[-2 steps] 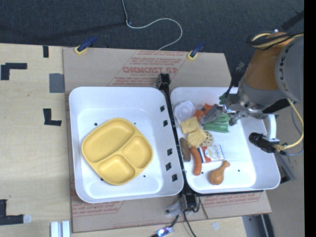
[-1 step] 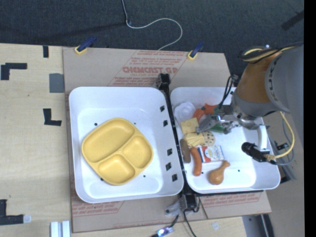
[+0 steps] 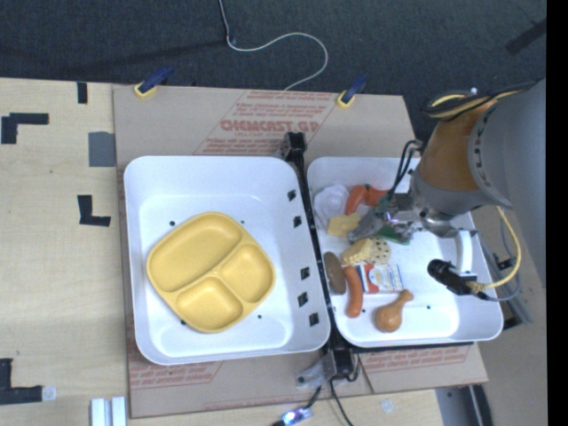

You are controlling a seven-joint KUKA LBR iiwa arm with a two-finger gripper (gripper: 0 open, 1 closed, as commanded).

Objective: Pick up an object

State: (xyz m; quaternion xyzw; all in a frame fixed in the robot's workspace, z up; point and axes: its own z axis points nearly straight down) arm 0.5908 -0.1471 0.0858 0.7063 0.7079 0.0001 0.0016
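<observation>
We take the right bin (image 3: 470, 327) as our landmark. Its left half is crowded with toy food: a red sausage (image 3: 355, 293) lying lengthwise near the left wall, a brown oval piece (image 3: 335, 272) just left of it against that wall, a chicken drumstick (image 3: 393, 311) toward the near edge, a small red-and-white packet (image 3: 384, 279) between sausage and drumstick, a pale speckled piece (image 3: 371, 252) just above the packet, a yellow wedge (image 3: 343, 225) above that, an orange carrot-like piece (image 3: 358, 197) and a white crumpled item (image 3: 330, 199) at the far left corner. These lie close together, several touching.

Left of the right bin, sharing a clipped seam, sits the left bin (image 3: 146, 180), which carries a yellow divided plate (image 3: 210, 272). Both bins rest on a cardboard sheet (image 3: 169, 118) laid on the table (image 3: 44, 238). Red print on the cardboard beyond the bins reads roughly "CHEMCAST GP"; the smaller lines we cannot read. A thin white cable (image 3: 284, 47) loops across the dark floor beyond the table.

The arm (image 3: 470, 162) enters over the right bin's far right side. The gripper (image 3: 377, 224) is low over the bin's middle, among the yellow wedge and speckled piece; whether it touches them we cannot tell, nor how far it is open, nor whether it holds anything.
</observation>
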